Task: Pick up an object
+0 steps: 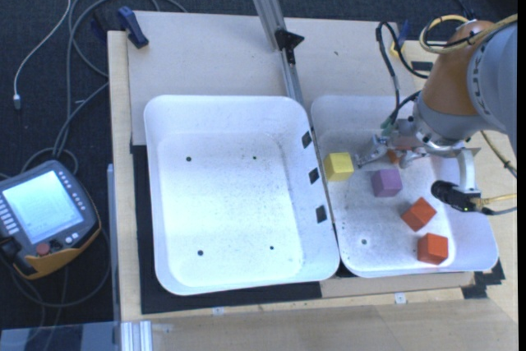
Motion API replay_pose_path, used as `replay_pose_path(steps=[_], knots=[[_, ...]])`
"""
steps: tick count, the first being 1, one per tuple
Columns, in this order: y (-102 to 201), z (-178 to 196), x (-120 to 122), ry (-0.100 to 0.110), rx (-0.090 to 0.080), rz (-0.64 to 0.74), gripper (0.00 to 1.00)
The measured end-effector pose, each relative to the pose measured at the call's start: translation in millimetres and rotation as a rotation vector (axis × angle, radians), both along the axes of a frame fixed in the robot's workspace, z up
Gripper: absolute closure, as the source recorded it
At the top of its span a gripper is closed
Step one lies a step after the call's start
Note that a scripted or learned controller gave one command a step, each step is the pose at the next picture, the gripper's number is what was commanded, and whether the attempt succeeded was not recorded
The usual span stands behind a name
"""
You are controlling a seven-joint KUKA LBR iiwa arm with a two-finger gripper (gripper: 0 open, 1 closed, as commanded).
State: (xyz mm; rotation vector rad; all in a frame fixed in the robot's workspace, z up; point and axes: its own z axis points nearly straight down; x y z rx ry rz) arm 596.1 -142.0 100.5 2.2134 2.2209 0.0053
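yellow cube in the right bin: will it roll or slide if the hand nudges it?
The yellow cube looks flat-faced and blocky, so it should probably slide rather than roll. It seems rigid and small, likely light. It sits close to the right bin's left wall, so a leftward push may pin it there. The hand is just to its right.
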Motion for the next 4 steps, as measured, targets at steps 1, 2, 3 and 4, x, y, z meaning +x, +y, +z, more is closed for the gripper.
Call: replay_pose_path(steps=[1, 2, 3, 4], knots=[[29, -1, -51, 0.012, 0.005, -0.003, 0.0], [29, 10, -49, 0.007, 0.004, -0.002, 1.0], [114, 104, -33, -0.003, 0.004, 0.006, 1.0], [93, 180, -53, -0.001, 0.001, -0.003, 1.0]])
